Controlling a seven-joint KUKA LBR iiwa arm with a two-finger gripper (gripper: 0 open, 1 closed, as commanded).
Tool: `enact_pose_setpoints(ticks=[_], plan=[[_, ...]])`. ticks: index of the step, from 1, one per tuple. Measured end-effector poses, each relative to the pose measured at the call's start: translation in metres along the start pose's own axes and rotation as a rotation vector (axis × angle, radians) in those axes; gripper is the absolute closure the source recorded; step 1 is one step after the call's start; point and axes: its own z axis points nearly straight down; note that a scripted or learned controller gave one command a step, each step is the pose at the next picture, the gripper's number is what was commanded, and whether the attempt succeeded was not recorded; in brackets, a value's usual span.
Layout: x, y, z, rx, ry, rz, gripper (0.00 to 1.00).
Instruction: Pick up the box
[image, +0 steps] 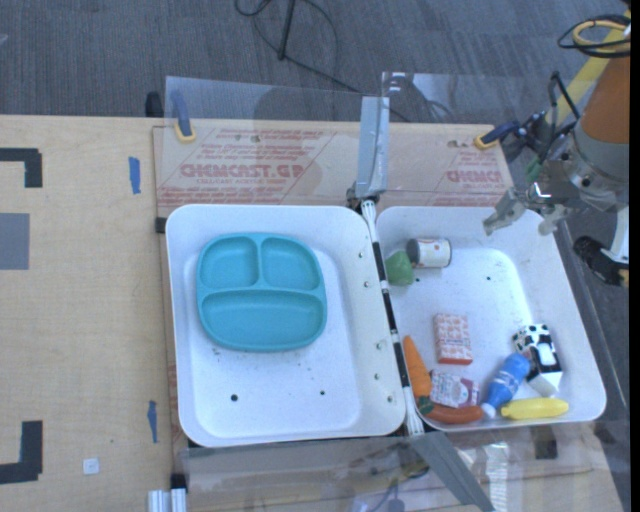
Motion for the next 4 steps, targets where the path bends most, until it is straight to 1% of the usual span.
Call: enact_pose_setpoints(ticks=[1,2,3,4], plan=[[0.018,-0.035,0.132,-0.004,-0.002,-0.343,0.0],[0.066,-0.079,0.136,-0.008,-0.002,-0.242,0.0],[0.062,-0.077,0.125,-0.016,-0.008,-0.235,1.0],[0.062,-0.077,0.125,-0.016,-0.008,-0.236,0.0]])
